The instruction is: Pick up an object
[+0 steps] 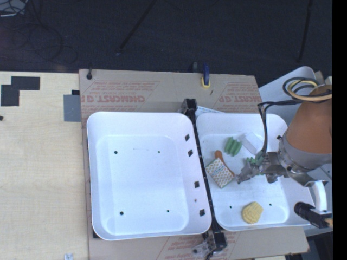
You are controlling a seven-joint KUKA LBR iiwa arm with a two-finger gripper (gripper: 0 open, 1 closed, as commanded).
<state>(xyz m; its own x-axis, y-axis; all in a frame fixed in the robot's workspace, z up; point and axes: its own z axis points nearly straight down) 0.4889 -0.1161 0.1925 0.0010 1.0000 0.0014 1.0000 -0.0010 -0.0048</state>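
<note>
Now the claw (245,173) hangs low in the right bin (271,216), apparently lining up a pick. Just left sits a patterned packet (219,173); whether the claw is wide or narrow, I cannot tell.

White bins (141,123) — green piece (233,146), yellow round (251,212), speckled packet (219,173).

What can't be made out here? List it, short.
1. Gripper: small and dark in the camera view; its finger state is unreadable.
2. Orange piece: partly covered by the patterned box; its shape is unclear.
3. Clear item beside the green object: too faint against the right bin to identify.
4. Arm: cut off by the right edge.
</note>
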